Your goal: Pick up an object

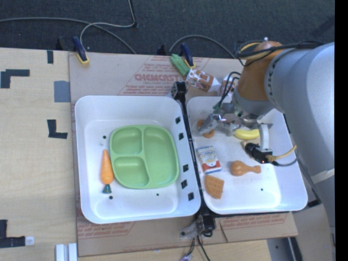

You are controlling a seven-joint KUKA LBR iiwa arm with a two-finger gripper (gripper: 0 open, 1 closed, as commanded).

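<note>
My gripper hangs low over the far left part of the right bin, on the grey arm with its orange band. A small orange-brown piece lies right at the gripper's tip, partly hidden by it; I cannot tell if it is held. A yellow banana lies just right of the gripper. Nearer the front lie a tan drumstick, a small printed carton and a waffle-like orange wedge.
The left bin holds a green divided plate with an orange carrot to its left. A brown and white packet and a green clamp sit on the cardboard behind the bins. The arm covers the right bin's far right corner.
</note>
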